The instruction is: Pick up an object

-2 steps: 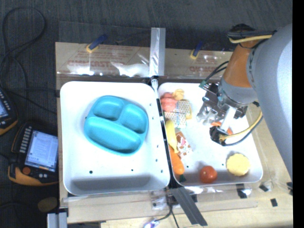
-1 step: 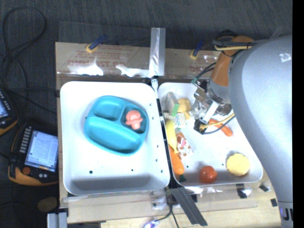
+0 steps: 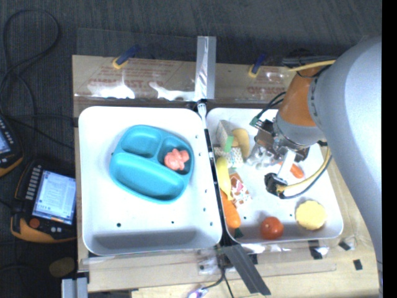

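My jaws [image 3: 267, 157] hang just right of banana [image 3: 240, 140]; open/shut can't tell. Should drop straight, centred.

The bench [image 3: 99, 73] was a light wooden board, and two shallow white bins stood on it side by side, touching at the middle. The left bin [image 3: 93, 216] lay toward 9 o'clock and the right bin [image 3: 332, 219] toward 3 o'clock. Toward 12 o'clock, behind the bins, a clear plastic sheet [image 3: 155, 79] lay on the board, with a silver tape strip [image 3: 205, 67] between its halves.
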`<state>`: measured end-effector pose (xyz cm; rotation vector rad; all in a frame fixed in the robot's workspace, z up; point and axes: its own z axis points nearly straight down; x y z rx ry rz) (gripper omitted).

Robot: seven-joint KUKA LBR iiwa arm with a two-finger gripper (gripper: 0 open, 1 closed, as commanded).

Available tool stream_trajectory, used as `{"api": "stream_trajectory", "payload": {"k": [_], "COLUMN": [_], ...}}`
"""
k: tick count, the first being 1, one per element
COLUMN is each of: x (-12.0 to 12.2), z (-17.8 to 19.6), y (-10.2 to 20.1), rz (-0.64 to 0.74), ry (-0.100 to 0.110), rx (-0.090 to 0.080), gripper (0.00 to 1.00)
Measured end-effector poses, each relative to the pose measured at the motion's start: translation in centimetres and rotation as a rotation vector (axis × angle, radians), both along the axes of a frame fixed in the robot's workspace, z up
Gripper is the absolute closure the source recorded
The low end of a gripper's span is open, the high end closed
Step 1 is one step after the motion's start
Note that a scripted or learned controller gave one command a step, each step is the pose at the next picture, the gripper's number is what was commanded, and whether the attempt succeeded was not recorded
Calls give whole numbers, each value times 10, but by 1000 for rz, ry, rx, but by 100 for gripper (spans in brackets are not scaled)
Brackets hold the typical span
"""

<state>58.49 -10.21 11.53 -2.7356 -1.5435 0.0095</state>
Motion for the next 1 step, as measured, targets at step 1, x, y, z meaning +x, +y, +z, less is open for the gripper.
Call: {"api": "stream_trajectory", "payload": {"k": [1], "x": [-43], "z": [-24], "y": [-39], "rz": [93], "ry": [-19], "rx": [2], "gripper": [100]}}
